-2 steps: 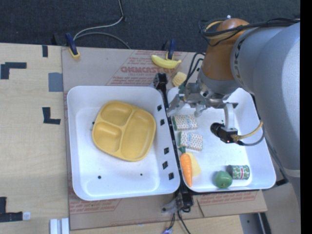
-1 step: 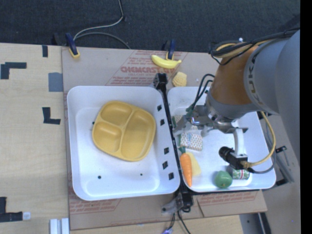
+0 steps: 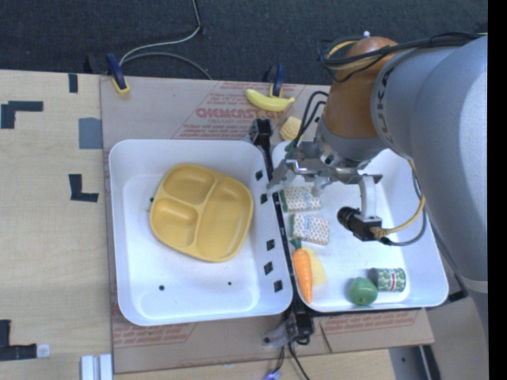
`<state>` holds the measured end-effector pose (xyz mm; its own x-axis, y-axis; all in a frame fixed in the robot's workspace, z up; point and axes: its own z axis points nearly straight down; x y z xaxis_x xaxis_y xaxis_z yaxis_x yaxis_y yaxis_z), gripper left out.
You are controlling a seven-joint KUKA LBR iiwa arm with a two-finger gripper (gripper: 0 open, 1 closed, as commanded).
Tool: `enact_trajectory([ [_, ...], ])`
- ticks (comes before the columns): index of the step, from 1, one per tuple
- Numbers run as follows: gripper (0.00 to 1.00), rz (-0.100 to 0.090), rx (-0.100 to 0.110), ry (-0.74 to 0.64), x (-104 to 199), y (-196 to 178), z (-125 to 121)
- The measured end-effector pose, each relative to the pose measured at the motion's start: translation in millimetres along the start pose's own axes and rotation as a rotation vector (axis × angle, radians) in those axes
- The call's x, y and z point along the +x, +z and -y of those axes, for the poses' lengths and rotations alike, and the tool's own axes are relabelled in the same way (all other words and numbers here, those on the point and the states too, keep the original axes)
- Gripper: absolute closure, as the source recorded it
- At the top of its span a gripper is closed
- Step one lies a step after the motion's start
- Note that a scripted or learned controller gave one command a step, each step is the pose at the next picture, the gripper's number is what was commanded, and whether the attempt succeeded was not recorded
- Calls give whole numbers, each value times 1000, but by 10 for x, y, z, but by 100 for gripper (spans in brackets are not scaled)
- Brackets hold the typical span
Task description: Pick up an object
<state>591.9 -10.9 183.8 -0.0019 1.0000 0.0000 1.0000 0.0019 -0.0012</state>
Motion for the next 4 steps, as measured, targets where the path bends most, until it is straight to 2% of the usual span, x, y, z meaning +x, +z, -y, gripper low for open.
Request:
enact_trajectory([
  [1,0,1,-1,1,-321,-68,-307],
  [2,0,1,1,1,-286,1,234],
  [3,0,0,0,1,-246,0,-88],
  [4,0,0,2,2,-194,1,525],
])
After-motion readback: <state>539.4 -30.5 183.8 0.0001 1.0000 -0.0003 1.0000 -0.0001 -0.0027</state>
